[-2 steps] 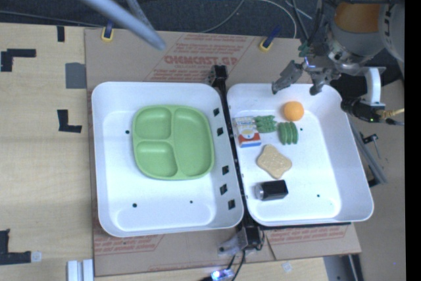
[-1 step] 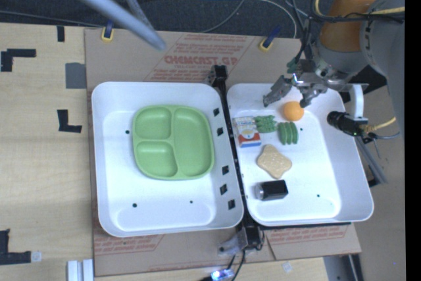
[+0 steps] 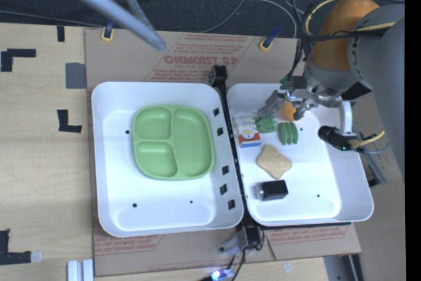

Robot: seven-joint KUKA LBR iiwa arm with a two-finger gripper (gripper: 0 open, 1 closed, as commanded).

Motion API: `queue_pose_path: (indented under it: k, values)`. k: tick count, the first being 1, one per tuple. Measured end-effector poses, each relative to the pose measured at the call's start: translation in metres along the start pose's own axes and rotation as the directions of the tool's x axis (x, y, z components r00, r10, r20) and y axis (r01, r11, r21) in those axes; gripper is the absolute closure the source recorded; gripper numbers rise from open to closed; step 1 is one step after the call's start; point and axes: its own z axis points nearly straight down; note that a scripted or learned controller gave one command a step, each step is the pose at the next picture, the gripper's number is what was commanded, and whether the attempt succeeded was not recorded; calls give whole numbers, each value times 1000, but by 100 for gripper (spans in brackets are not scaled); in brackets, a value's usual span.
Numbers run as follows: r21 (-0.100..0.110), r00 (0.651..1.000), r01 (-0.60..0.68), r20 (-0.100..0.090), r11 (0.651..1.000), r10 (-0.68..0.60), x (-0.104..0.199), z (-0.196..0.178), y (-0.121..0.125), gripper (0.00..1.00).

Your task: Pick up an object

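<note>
My gripper (image 3: 284, 104) hangs low over the far part of the right bin (image 3: 342, 201), reached in from the right. Right beneath it lies a small orange piece (image 3: 288, 111), touching or nearly touching the gripper tip. A green leafy item (image 3: 266, 124) and a ribbed green pickle-like piece (image 3: 287, 134) lie just in front of it. To their left stands a small white and red carton (image 3: 247, 131). Nearer the front lie a beige bread-like piece (image 3: 273, 162) and a black box (image 3: 272, 190).
The left bin (image 3: 112, 207) holds a green divided plate (image 3: 174, 141). A black divider (image 3: 227, 141) runs between the two bins. The arm's orange band (image 3: 342, 23) and cables hang over the right bin's far right corner.
</note>
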Motion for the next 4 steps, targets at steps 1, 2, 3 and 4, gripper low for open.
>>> queue_pose_path:
  k: [1,2,3,4]
  values:
    - [-12,1000,2,1,1000,-2,1,49,2,0]
    - [-12,1000,2,1,1000,-2,1,38,2,100]
    - [-10,1000,2,-1,1000,-2,6,-5,6,100]
    - [-14,1000,1,0,1000,-1,0,-66,12,100]
